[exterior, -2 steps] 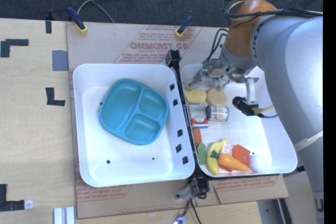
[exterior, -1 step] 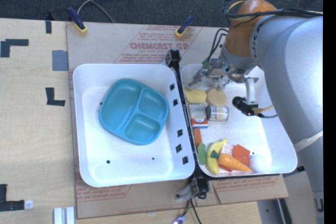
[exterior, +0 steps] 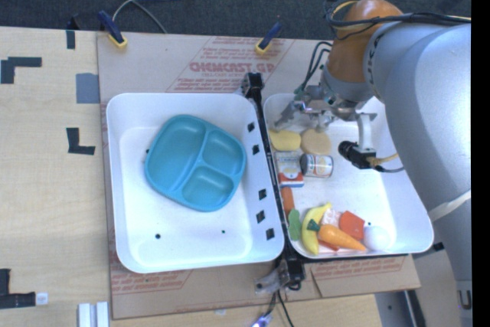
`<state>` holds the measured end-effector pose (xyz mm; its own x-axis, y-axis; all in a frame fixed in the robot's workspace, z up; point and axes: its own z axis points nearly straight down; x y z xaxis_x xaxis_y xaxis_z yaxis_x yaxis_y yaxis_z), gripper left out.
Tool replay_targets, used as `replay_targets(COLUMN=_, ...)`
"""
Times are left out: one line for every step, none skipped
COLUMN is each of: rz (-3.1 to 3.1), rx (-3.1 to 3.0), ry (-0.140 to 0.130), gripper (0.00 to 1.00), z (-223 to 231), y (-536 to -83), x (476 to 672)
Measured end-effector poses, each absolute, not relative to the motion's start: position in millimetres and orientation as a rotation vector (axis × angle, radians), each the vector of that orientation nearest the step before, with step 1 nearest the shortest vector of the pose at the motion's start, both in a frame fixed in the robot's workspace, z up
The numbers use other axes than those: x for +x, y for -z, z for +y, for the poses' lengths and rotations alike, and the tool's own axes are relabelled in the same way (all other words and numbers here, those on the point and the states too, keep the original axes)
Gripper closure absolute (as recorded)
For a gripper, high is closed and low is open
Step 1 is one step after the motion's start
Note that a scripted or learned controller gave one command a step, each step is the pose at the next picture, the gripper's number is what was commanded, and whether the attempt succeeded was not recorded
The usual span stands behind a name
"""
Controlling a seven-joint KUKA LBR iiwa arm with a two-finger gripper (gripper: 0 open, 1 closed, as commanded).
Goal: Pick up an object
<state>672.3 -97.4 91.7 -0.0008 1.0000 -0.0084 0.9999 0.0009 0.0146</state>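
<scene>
My gripper (exterior: 305, 111) is low over the far left corner of the right bin (exterior: 398, 199), below the orange wrist band (exterior: 360, 38). Just in front of it lie a yellow food piece (exterior: 285, 140) and a tan round piece (exterior: 315, 142), very close to the gripper. A small can (exterior: 312, 165) lies on its side in front of those. Nothing is visibly lifted off the bin floor.
At the right bin's near end lie a carrot (exterior: 342, 238), a banana (exterior: 311, 229), a red block (exterior: 351, 223), a white ball (exterior: 376, 237), a green piece (exterior: 295, 224) and an orange stick (exterior: 287, 199). A blue divided plate (exterior: 195, 162) sits in the left bin (exterior: 126, 188).
</scene>
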Motion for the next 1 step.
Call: replay_targets(rz=2.212, rx=2.209, ry=-0.007, gripper=0.0, z=-97.9, y=-91.6, x=672.4)
